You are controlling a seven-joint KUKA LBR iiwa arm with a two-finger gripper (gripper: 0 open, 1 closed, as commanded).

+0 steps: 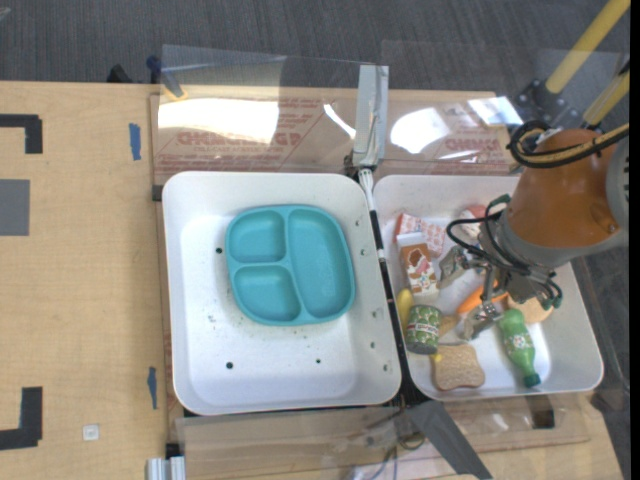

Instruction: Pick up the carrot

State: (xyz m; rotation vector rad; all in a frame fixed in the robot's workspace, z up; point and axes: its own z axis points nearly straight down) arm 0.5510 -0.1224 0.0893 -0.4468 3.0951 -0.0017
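My tool (487, 303) sits over the carrot (470, 302); its grip I cannot tell. Crowding it: one can (422, 327), one bottle (520, 345), one bread slice (459, 367), two cartons (418, 249).

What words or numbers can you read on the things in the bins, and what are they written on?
None can be read for sure.
Clear panel behind the bins: red printing, too faint and glared to read.
Small carton in the right bin: a picture and marks, too small to read.
Green can: label too blurred to read.
Green bottle: white label, too small to read.
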